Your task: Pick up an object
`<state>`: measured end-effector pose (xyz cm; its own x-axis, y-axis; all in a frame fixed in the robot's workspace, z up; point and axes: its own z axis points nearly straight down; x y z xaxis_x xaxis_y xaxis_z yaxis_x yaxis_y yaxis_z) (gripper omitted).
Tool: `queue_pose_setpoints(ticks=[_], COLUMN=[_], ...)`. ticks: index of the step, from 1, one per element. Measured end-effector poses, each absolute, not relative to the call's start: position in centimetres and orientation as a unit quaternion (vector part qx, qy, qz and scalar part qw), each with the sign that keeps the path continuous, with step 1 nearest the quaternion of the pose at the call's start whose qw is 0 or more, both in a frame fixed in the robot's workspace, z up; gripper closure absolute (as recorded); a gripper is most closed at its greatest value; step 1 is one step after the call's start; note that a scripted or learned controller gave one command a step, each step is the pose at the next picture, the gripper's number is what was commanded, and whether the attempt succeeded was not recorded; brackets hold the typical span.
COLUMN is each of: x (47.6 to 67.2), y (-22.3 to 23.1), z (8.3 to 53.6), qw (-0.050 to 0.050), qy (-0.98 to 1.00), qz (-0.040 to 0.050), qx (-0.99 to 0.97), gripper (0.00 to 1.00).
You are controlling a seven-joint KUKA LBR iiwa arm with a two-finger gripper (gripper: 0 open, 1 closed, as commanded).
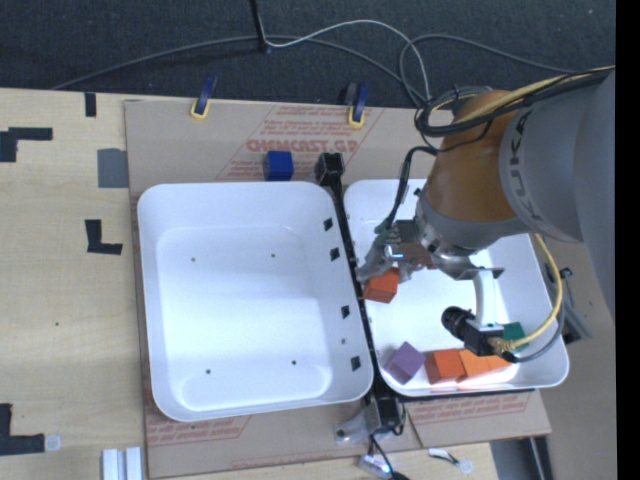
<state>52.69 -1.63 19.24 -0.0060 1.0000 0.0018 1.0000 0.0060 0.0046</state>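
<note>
The arm [520,168] is bent down from the right over the right bin [545,373], its orange band above the wrist. The gripper [385,268] is held low by the divider [345,268]. An orange block [381,288] is seen at its fingertips; whether the jaws are clamped on it cannot be told. A purple block [404,361] lies nearer the bin's front wall.
</note>
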Motion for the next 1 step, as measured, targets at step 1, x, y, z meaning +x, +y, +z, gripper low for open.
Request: queue_pose_setpoints(ticks=[1], x=[52.37], y=[6.22], z=[23.24], qw=[0.000], qy=[0.710], qz=[0.0017], qx=[0.704], gripper=[1.00])
